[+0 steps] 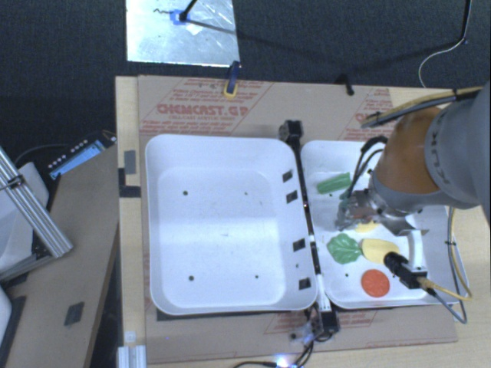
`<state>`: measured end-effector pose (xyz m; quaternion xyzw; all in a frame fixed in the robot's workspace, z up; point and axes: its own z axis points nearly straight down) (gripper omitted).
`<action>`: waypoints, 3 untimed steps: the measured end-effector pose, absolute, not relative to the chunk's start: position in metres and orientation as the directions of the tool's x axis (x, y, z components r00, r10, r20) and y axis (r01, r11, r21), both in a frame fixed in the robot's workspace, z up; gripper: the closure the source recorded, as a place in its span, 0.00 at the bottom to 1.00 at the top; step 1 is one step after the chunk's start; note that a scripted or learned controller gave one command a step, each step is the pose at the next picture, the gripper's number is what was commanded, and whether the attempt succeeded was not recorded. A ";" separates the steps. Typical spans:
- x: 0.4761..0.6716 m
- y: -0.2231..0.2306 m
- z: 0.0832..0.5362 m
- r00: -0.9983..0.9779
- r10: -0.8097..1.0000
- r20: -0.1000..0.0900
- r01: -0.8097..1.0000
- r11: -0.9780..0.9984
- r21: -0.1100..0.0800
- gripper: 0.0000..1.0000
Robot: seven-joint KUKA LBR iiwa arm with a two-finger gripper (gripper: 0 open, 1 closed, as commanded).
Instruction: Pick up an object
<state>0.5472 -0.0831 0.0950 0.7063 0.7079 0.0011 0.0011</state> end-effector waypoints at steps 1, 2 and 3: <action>0.579 -0.056 0.252 -0.009 1.000 -0.001 1.000 0.009 0.019 1.00; 0.656 0.009 0.334 -0.012 1.000 0.000 1.000 0.012 0.017 1.00; 0.670 0.081 0.447 -0.013 1.000 0.004 1.000 0.013 0.017 1.00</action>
